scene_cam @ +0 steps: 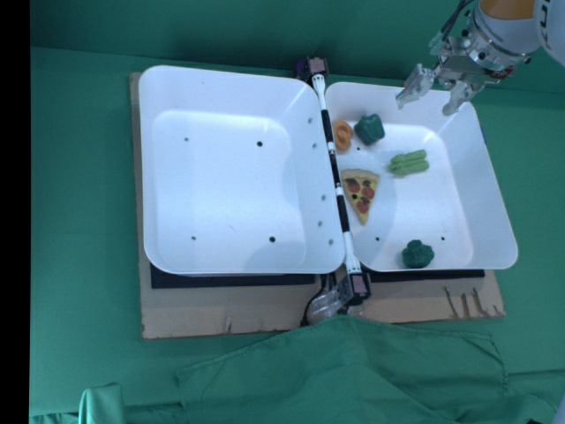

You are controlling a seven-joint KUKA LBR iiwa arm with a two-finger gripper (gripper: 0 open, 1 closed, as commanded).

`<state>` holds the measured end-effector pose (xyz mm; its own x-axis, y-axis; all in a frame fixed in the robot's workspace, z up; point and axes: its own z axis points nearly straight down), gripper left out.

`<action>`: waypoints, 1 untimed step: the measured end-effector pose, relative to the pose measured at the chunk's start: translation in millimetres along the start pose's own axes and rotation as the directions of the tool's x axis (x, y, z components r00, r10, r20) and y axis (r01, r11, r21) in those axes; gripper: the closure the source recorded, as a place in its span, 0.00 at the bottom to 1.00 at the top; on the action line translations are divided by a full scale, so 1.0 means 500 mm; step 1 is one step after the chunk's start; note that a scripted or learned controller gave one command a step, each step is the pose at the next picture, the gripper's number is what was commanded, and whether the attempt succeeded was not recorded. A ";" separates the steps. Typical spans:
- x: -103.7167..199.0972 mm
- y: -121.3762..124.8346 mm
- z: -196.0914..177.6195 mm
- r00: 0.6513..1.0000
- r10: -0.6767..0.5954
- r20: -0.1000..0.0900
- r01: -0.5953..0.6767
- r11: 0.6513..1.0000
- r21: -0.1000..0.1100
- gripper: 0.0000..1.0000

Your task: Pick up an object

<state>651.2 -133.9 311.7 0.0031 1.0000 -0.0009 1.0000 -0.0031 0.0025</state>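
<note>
Green cloth covers the bench; two white bins sit side by side, toys in the right bin (pixel 494 237) alone.

Hanging above that bin's far rim, the gripper (pixel 437 91) has its fingers spread wide and nothing between them. Candidates lie toward the central divider (pixel 331 162): an orange ring (pixel 342 134) touching a dark green pepper (pixel 369 129), a green bean pod (pixel 409 162), a pizza slice (pixel 360 192), and a broccoli floret (pixel 418 254) near the front rim. Likely failures: the flat pizza slipping under the fingers, or the ring-and-pepper pair getting nudged against the divider. Open floor surrounds the pod and the broccoli, so those look safer.
</note>
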 end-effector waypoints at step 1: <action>0.004 -0.096 0.185 1.000 0.002 -0.001 -0.002 1.000 0.010 0.00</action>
<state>603.6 -131.8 219.3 0.0055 1.0000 0.0001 1.0000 -0.0055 -0.0077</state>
